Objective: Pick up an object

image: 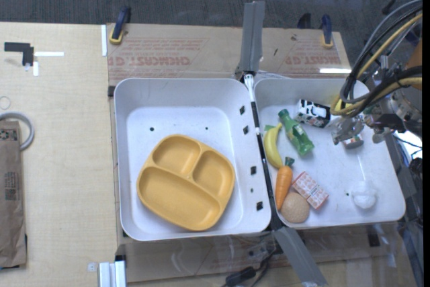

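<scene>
The gripper point(350, 136) is seen hanging over the right bin point(383, 212), toward its upper right part, with a tangle of yellow and black cables point(376, 70) trailing off behind it. Whether it's released or clenched can't really be told from this angle, and nothing is seen held in it.

All the pickable stuff is bunched in the left half of that bin, a bit apart from the gripper. A small black-and-white toy point(313, 112), cow-patterned by the look of it, is placed nearest, just left of the gripper. Beside it a green bottle point(296, 134) is laid on its side at a slant, with a yellow banana point(271, 146) curved along the bin's left wall right next to it. Below those, an orange carrot point(283, 185) with a green top is pointed downward, touching a round tan lump point(294, 208) that looks like a potato or a bread roll. A small red-and-white patterned box point(310, 189) is tucked just right of the carrot. A whitish fuzzy ball point(365, 197) is left by itself near the lower right corner.

The left bin point(127, 144) is taken up by a smooth yellow plate point(186, 182) divided into three compartments. Both bins are set on a cardboard sheet point(175, 50) held down with blue-and-yellow clamps point(120, 25).
</scene>
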Controlling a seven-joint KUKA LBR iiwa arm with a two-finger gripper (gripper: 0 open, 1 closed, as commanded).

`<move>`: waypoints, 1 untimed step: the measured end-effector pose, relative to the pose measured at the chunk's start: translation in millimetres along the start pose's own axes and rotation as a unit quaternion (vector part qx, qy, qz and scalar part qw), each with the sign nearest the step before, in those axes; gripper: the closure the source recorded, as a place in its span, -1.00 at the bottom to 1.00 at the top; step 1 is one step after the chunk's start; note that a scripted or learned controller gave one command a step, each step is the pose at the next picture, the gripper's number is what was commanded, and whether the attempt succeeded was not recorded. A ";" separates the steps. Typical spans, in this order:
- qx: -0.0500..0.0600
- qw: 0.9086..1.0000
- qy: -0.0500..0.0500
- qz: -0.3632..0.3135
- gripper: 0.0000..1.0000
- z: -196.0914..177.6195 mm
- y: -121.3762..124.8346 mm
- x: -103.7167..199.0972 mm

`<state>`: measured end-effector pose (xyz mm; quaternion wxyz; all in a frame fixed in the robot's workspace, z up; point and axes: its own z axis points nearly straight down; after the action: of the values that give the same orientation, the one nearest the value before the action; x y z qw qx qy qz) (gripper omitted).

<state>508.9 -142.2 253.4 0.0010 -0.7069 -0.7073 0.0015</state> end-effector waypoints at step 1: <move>0.000 1.000 0.000 0.009 -1.00 68.7 81.6 27.0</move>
<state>590.3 -115.1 184.3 0.0004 -0.7135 -0.7007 0.0016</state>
